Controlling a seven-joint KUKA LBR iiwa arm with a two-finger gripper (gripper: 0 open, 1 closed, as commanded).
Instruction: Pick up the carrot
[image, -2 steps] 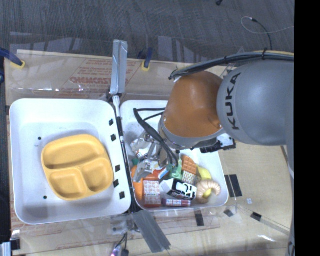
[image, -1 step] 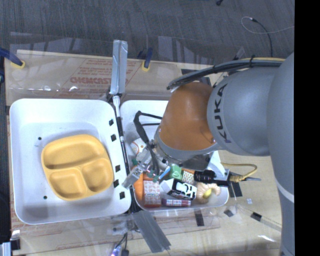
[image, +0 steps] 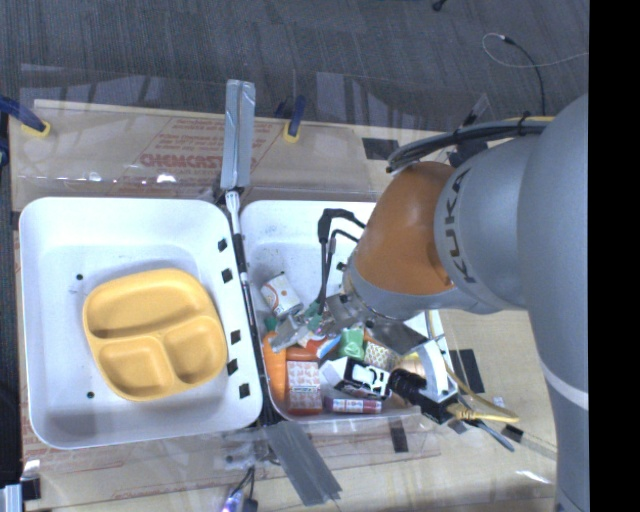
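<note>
Two shallow white bins sit on the bench. Grey arm's jaws hang over the right bin's clutter; their state I cannot tell. Orange tapered carrot lies just left below them.

Matt yellow plastic tray; smooth white plastic bins.

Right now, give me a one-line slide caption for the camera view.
KUKA arm hangs over the cluttered right bin, carrot lying at its left wall; yellow tray sits in the left bin.
</note>
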